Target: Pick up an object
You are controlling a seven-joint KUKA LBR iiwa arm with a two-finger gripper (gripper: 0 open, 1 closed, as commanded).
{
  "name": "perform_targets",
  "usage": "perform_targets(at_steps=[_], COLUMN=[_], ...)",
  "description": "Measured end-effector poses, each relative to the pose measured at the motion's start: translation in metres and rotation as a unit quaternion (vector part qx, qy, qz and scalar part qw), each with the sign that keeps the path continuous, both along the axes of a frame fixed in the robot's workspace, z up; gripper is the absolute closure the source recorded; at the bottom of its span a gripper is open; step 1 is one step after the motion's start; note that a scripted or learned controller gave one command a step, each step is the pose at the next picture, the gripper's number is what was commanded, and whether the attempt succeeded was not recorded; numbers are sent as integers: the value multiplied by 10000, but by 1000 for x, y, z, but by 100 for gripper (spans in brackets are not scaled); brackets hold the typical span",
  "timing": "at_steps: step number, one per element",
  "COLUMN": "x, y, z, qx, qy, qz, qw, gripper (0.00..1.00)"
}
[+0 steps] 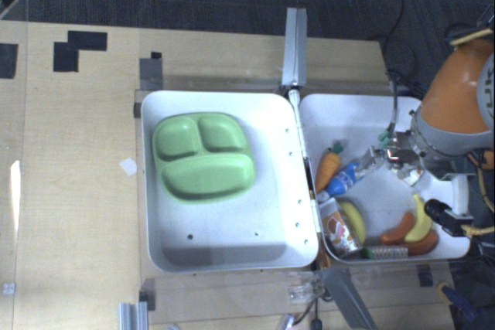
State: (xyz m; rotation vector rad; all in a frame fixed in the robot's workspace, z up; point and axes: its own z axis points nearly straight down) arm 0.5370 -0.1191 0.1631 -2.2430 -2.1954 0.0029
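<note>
The right bin point(363, 120) holds several small objects. An orange carrot point(328, 167) lies against its left wall, and a clear bottle with a blue label point(345, 177) lies slanted beside it. Near the front sit a yellow banana point(354, 219), a brown printed can point(337, 232), a red sausage point(397, 229) and a second banana point(420, 219). My gripper point(390, 155) hangs over the middle right of this bin, just right of the bottle's upper end. Nothing shows in its grasp.
The left bin point(232, 243) holds a green divided plate point(204, 156) in its back half. A metal post point(295, 50) stands at the back between the bins. The orange-banded arm point(460, 100) covers the right bin's far right side.
</note>
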Motion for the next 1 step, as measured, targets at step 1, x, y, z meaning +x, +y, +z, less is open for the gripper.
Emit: perform_targets(at_steps=[1], x=[13], y=[23], z=[-61], qx=[-1], qy=[-14], qz=[-155], qw=[9999], gripper=[0])
